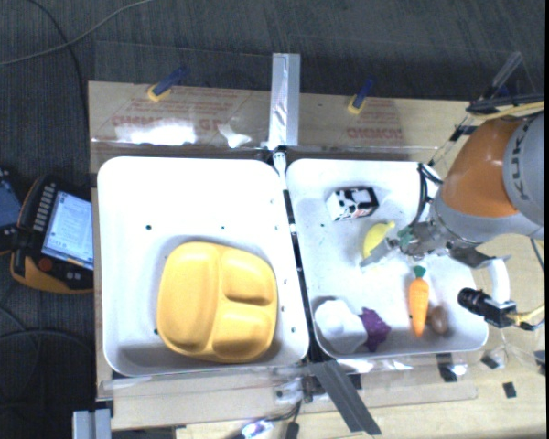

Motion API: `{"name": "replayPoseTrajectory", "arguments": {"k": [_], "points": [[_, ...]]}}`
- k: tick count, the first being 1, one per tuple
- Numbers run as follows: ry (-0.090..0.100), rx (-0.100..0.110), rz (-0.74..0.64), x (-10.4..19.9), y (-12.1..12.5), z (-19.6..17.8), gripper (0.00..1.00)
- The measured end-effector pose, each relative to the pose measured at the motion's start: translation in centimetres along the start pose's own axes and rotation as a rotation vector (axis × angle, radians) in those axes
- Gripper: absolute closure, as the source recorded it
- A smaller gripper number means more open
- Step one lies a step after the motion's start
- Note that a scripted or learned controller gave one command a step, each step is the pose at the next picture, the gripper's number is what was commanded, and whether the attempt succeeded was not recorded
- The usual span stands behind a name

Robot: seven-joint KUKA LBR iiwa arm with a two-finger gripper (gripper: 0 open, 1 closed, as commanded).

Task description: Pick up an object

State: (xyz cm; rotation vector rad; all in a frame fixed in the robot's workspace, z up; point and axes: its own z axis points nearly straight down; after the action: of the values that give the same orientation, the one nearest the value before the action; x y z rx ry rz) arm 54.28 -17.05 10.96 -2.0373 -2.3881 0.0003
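1. The left bin (128, 190) carries a yellow sectioned plate (218, 298), turned face down, well apart from the arm and outside the likely reach of this try.
2. In the right bin (316, 208), along its near wall, lie a white cup-like piece (339, 326) and a purple toy (376, 327), touching each other.
3. Toward the far wall sits a black-and-white cow toy (352, 203); nearer the middle lies a yellow banana-like toy (377, 238), its long axis slanting from lower left to upper right.
4. The hand (408, 245) hangs just right of the yellow toy, close to its upper end; whether its fingers are apart or closed cannot be told, and nothing is seen between them.
5. A toy carrot (419, 304) lies just below the hand, long axis running toward the near wall, green top nearest the hand, with a small brown item (437, 319) beside its tip.
6. Judged from this, the yellow toy to the hand's left and the carrot below it are the nearest candidates.
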Motion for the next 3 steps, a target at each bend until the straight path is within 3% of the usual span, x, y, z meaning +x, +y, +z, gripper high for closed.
{"name": "replayPoseTrajectory", "arguments": {"k": [1, 2, 3], "points": [[-0.008, -0.012, -0.137, 1.8, 6.8, 2.0, 0.00], [-0.006, -0.015, -0.136, 1.9, 6.9, 0.9, 1.00], [-0.003, -0.002, -0.190, 7.6, 11.4, -9.3, 1.00]]}}
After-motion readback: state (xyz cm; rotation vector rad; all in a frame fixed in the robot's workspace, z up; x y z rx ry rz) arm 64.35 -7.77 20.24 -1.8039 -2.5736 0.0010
